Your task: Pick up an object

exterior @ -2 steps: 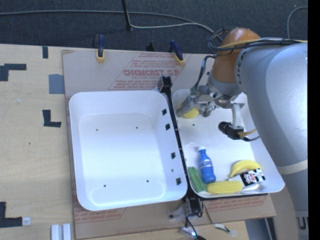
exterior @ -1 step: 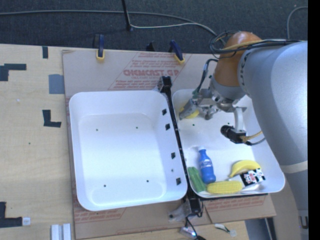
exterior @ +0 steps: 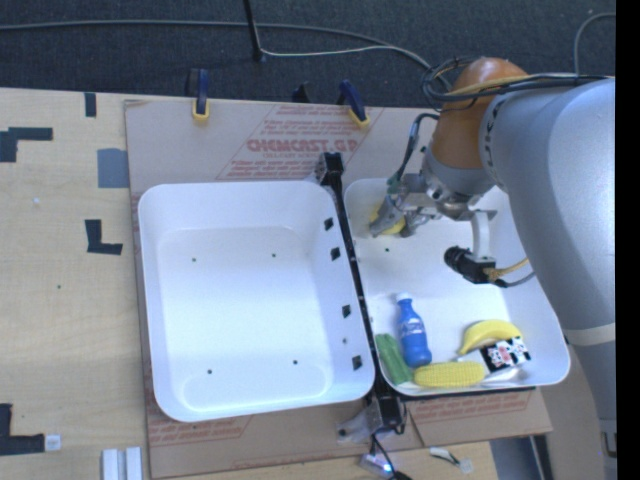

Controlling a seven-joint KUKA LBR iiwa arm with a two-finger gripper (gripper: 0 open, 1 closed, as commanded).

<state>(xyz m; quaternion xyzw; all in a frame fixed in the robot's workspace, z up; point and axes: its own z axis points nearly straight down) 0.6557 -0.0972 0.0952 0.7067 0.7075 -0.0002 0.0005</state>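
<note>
Two white bins sit side by side on my worktop; the left bin (exterior: 170,268) is toward the left edge, the right bin (exterior: 520,298) under the arm. My tool (exterior: 392,218) hangs at the far left corner of the right bin, touching or just over a yellow object (exterior: 388,218) there; I cannot tell whether it grips it. Along that bin's near edge I see a blue bottle (exterior: 410,332), a green item (exterior: 391,359), a corn cob (exterior: 449,374) and a banana (exterior: 487,334).
</note>
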